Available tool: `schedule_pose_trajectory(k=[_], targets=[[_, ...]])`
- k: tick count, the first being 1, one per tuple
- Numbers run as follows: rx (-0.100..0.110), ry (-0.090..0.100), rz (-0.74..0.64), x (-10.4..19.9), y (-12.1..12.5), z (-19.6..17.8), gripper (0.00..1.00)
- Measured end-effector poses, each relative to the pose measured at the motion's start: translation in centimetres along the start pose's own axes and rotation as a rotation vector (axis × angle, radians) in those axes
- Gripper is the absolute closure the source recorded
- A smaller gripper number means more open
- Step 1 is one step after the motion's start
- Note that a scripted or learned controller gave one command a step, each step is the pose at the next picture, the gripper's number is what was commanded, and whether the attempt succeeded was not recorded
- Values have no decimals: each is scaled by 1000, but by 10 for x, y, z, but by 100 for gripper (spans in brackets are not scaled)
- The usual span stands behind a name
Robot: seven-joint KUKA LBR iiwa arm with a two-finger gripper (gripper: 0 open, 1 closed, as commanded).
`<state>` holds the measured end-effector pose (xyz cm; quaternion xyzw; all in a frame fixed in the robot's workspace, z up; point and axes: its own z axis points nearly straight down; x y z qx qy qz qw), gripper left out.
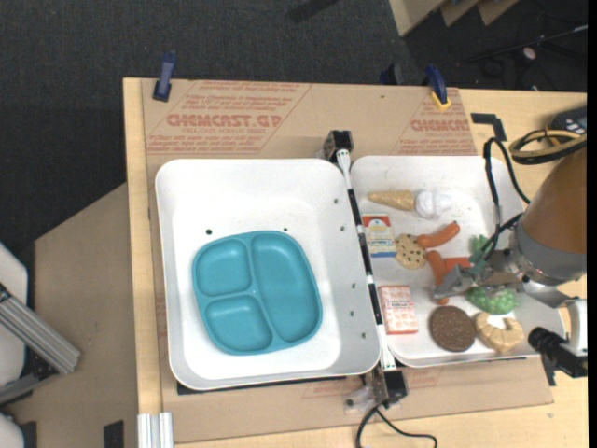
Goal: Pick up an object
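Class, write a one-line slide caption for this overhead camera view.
KUKA arm's gripper reaches among toy foods in the right bin, beside a brown cookie; a teal divided plate lies in the left bin.

A single camera sits fixed above the counter (280,110), looking down at a slant from the near side. It stands far enough off to take in both white bins: the left bin (177,250) and the right bin (410,168). The arm (560,222) comes in at the right edge, perhaps partly cut off.
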<state>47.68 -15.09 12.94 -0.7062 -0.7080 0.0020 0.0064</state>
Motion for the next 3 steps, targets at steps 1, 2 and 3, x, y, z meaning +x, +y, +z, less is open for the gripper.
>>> schedule_pose_trajectory(k=[1,2,3], targets=[[-14,-8,0,31,32,46,0],[-14,-8,3,29,31,34,100],[-26,-5,-7,93,83,-62,100]])
